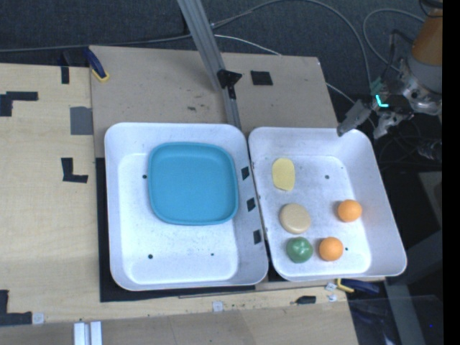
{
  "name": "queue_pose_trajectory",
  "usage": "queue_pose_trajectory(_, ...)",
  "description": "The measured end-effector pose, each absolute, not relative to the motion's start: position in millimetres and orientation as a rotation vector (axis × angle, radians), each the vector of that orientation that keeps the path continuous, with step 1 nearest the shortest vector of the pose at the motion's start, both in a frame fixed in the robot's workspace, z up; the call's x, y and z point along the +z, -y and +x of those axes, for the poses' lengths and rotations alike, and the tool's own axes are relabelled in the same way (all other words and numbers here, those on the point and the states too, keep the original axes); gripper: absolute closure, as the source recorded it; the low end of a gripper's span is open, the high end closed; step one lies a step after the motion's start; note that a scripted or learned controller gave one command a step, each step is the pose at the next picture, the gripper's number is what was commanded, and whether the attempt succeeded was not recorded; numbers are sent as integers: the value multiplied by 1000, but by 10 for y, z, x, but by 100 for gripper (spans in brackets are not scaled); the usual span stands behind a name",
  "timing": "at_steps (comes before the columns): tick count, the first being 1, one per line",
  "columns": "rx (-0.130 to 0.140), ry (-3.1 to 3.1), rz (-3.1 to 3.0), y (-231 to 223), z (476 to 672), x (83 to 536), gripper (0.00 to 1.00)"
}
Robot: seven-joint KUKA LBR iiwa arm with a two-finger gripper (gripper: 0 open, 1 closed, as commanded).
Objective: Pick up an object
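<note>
Wooden surface (43, 192) with two white bins, arm waiting at the right.
Right bin (384, 214) holds a yellow piece (283, 174), beige disc (295, 218), green ball (299, 249) and two orange balls (348, 210); left bin (122, 214) holds a blue plate (192, 183). Hand (363, 117) hangs above the right bin's far corner, its opening impossible to tell.

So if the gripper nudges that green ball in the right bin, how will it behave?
The green ball looks round and smooth, so it would probably roll rather than slide. It sits close to an orange ball and a beige disc, so it may bump them. Its glossy look suggests a grip could slip.
</note>
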State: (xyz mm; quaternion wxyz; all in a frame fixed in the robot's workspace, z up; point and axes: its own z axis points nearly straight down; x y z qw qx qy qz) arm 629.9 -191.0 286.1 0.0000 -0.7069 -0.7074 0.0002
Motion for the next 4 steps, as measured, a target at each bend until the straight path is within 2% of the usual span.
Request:
queue_pose_trajectory(1,1,2222,-2221,1910,6299,2860,0)
queue_pose_trajectory(2,4,2219,-2219,1925,6197,2360,0)
queue_pose_trajectory(4,5,2219,-2217,1823,6199,1349,0)
